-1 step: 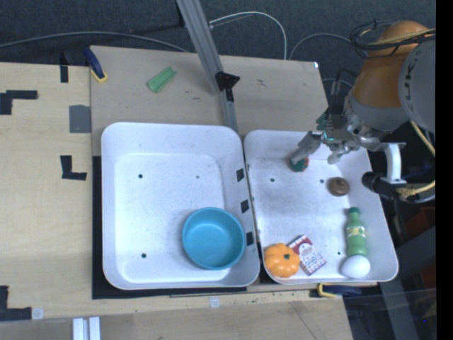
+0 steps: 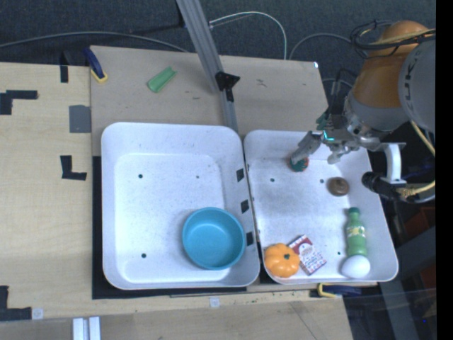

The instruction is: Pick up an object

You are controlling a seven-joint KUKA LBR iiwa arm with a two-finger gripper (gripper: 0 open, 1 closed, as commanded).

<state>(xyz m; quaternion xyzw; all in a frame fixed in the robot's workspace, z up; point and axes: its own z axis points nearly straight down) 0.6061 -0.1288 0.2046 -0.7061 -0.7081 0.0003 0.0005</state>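
My gripper (image 2: 315, 157) hangs over the far part of the right bin (image 2: 272, 211), its fingers spread open. A small teal and red object (image 2: 299, 164) lies on the bin floor at the tip of the left finger (image 2: 306, 149), not between the two fingers. Also in this bin are a brown round piece (image 2: 338, 185), a green bottle (image 2: 355, 234), a white egg (image 2: 355, 266), an orange pumpkin (image 2: 283, 261) and a red-and-white packet (image 2: 308, 253), all along the near and right side.
The left bin (image 2: 127, 190) holds a blue bowl (image 2: 212, 237) at its near right corner. A grey pole (image 2: 205, 44) slants across the bench behind the bins. A green block (image 2: 161, 79) lies on the bench at the back left.
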